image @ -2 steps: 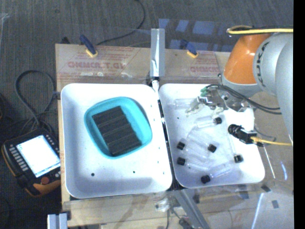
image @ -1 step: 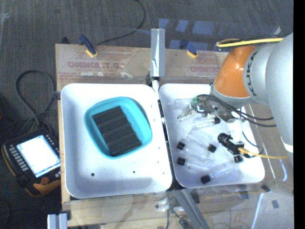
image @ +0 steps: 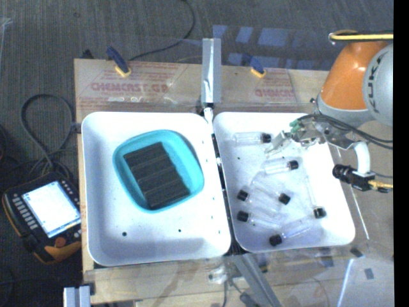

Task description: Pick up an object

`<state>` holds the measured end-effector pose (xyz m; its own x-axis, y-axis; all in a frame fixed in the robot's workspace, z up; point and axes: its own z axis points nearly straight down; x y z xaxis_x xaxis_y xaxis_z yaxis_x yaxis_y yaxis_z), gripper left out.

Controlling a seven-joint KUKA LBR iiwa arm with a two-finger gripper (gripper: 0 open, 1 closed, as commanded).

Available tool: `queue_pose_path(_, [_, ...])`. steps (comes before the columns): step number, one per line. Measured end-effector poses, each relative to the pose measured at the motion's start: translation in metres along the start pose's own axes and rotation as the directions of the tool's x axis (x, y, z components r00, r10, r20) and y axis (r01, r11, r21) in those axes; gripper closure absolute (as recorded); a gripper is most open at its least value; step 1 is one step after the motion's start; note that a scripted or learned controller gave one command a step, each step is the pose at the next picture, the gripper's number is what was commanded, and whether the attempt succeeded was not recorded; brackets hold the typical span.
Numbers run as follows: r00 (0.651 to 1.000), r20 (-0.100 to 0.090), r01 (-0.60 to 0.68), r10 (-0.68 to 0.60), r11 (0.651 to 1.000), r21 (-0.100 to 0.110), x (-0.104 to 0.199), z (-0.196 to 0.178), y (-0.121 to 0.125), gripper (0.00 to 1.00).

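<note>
Bins first, operator: from the overhead camera you see two shallow white bins side by side on the bench (image: pixel 144 85). Your left bin (image: pixel 105 235) carries a turquoise tray (image: pixel 124 155) with a dark ribbed block (image: pixel 156 174) lying in it at a slant. Your right bin (image: pixel 335 226) holds a scatter of clear plastic vials with black caps. One vial (image: pixel 249 137) lies near the far rim, another vial (image: pixel 281 166) sits toward the middle, and a third vial (image: pixel 291 232) rests close to the near rim; several more lie between them, some touching or overlapping so that you cannot separate their outlines.

Look to the right side and you find the arm (image: pixel 358 75), grey with its orange band, reaching in over the far right corner of the right bin. Its pincer (image: pixel 291 136) hangs over that bin's far part, just beside the vial at the far rim. You cannot tell how far its tips are parted, nor whether anything sits between them; the clear plastic and metal blur together there.

Left of the bench, a handheld pendant (image: pixel 45 213) with a lit screen lies on the floor.
</note>
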<state>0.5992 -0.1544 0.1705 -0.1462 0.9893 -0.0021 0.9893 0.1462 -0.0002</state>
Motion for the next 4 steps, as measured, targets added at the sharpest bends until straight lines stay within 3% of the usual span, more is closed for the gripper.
queue_pose_path(1, [1.000,-0.003,0.023,-0.023,1.000,-0.001,-0.020,0.077,0.004,0.00])
queue_pose_path(2, [1.000,-0.006,0.021,-0.021,1.000,-0.001,-0.020,0.069,0.004,1.00])
queue_pose_path(3, [1.000,0.000,-0.005,0.005,1.000,-0.001,-0.040,-0.014,0.030,1.00])
queue_pose_path(4, [1.000,0.000,-0.006,0.006,1.000,0.000,-0.040,-0.014,0.030,0.00])
